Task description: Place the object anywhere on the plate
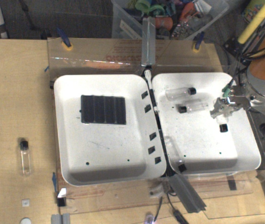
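Note:
A black ribbed plate (103, 109) lies flat in the left bin (67, 167), toward its back. Two clear vials with black caps lie in the right bin (244, 157): one near the back (181, 93), one just in front of it (192, 108). A third clear vial (173, 154) lies against that bin's left wall, its black cap toward the front. My gripper (220, 109) hangs low over the right bin's right half, just right of the second vial. A small black piece (223, 128) sits directly below the gripper; I cannot make out what it is.
A divider with black clips (150, 120) runs between the bins. The grey and orange arm (263, 78) comes in from the right. Another vial (25, 157) lies on the wooden table left of the bins. A tub of colourful objects (170, 6) stands behind.

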You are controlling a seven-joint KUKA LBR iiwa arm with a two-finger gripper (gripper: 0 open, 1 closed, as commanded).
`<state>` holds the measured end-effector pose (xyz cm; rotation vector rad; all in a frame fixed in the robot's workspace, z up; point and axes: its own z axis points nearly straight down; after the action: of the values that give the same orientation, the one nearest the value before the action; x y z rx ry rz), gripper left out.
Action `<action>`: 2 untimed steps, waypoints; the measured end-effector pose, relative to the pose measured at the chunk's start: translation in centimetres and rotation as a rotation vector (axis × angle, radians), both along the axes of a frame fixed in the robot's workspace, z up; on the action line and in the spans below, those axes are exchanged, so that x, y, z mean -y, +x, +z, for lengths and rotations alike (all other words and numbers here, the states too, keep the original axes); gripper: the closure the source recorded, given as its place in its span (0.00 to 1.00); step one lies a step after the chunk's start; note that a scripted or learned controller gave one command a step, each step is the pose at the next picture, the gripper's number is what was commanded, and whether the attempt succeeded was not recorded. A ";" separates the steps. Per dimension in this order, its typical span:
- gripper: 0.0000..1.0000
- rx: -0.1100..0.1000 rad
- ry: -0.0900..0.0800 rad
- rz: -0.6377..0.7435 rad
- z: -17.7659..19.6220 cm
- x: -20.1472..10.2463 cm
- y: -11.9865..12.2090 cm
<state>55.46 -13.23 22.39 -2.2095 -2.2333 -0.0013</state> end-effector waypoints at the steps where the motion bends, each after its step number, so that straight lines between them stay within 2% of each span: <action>1: 1.00 0.000 -0.002 -0.389 11.7 5.7 -1.6; 2: 1.00 0.000 -0.002 -0.628 21.1 7.1 1.4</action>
<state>56.88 -20.36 43.49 -2.7926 -1.4425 0.0010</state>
